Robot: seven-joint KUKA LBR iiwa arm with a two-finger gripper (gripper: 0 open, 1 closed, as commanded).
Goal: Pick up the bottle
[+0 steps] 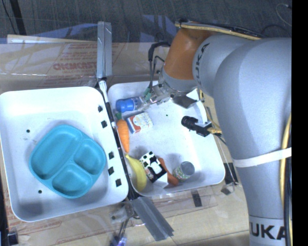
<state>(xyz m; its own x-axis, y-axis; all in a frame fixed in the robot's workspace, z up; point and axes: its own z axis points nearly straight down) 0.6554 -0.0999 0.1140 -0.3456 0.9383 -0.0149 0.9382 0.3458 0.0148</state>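
— So where's the bottle [135,105]?

— Far end of the right bin [214,174], lying on its side near the back wall, blue cap toward the divider. Its long axis runs roughly across the bin, cap left, base toward the arm.

— And the gripper [153,96]?

— Right at the bottle's body end. Whether it's spread or pressed together I cannot tell from here; the wrist hides too much.

— Will it be easy to lift?

— Probably light, clear plastic, smooth and round, so it may roll or slip. I'd pinch across the middle of the body, not the cap. The carton [139,122] lies just beside it and the carrot [123,135] nearby, so there's little room on that side.
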